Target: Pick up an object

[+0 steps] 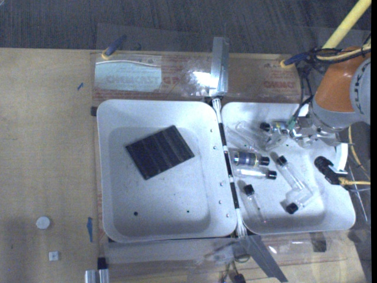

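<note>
The right bin (339, 214) holds several clear vials with black caps. One vial with a dark label (250, 158) lies near the bin's left wall, and a plain one (257, 173) lies just below it. Another vial (291, 177) lies diagonally in the middle, and a further one (299, 201) rests near the front. My gripper (284, 128) is low over the back of this bin, beside a vial (248, 130) whose cap points toward it. In the left bin (112, 175) lies a flat black ridged panel (159, 151).
A metal divider (220, 63) stands behind the seam between the bins. A taped plastic bag (128, 75) lies on the board behind the left bin. A small vial (251, 198) lies along the right bin's left wall.
</note>
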### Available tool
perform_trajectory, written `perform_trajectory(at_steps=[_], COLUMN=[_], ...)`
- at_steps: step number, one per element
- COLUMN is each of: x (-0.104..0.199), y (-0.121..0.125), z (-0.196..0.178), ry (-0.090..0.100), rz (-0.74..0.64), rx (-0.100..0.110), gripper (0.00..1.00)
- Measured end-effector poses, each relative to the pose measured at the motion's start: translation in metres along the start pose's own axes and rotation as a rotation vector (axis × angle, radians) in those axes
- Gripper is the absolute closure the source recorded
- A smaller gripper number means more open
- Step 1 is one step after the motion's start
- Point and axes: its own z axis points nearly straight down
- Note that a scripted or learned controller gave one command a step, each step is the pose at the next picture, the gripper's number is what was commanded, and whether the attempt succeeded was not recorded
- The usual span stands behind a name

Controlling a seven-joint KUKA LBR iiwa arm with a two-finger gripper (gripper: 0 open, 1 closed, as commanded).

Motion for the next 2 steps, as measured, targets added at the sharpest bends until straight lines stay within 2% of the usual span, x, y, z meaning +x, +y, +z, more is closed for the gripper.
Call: perform_trajectory(at_steps=[1,2], x=[-0.0002,-0.0002], y=[0.0014,0.0017], z=[-0.0121,-0.0124], ry=[0.001,0.001], rz=[0.002,0.002], rx=[-0.005,-0.005], gripper=[1.0,0.0])
